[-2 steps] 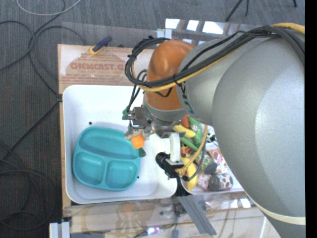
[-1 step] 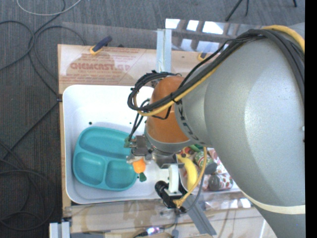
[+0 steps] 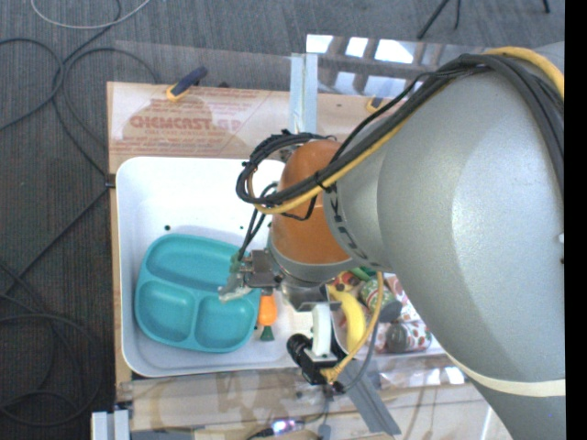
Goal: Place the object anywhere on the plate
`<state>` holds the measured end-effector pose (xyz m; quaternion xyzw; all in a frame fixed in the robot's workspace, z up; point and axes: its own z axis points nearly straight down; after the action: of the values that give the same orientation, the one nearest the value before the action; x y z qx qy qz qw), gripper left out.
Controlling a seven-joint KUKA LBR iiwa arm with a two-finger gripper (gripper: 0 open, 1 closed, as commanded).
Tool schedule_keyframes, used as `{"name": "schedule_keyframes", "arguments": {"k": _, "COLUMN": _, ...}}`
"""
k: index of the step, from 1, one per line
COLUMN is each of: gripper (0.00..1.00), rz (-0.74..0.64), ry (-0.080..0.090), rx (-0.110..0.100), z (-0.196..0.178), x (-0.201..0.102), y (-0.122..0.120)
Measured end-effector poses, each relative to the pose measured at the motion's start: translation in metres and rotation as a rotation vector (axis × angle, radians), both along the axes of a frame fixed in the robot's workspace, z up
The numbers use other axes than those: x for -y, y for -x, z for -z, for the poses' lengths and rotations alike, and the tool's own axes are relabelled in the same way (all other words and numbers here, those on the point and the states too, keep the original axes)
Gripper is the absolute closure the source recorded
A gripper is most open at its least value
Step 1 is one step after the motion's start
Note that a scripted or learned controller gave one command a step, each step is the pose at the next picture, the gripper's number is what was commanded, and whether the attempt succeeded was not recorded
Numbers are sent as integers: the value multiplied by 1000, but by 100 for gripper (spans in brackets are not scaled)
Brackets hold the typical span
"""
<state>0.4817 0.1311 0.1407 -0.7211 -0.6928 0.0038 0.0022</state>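
1. Jaws (image 3: 240,287): positioned over the right edge of the teal plate (image 3: 194,291); the metallic tips reach toward the plate's right compartments; whether the jaws stand open or closed cannot be told from this angle, and no thing is visible between them.
2. Task object: the likeliest candidate is the orange carrot-like item (image 3: 266,313) lying just beside the plate's right rim, on the floor of the left white bin (image 3: 174,186); it appears to rest outside the plate, close to the rim; whether it touches the rim cannot be told.
3. Plate: a divided teal dish with three compartments, lying in the lower part of the left bin; its compartments look bare.
4. Right of the plate: the right bin (image 3: 417,342) holds a yellow banana-shaped item (image 3: 349,313) and other small things, partly hidden by the grey arm (image 3: 468,218).
5. Step in hand, as a judgement: placement is not achieved; the jaws are at the plate's edge, either attempting release or a pick.
6. Next move calls for: securing the carrot-like item, lifting clear of the rim, shifting left over a compartment, then releasing.
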Motion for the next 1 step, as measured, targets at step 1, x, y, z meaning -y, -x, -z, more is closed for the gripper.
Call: {"name": "schedule_keyframes", "arguments": {"k": 1, "gripper": 0, "rz": 127, "ry": 9, "rx": 17, "z": 48, "x": -46, "y": -58}}
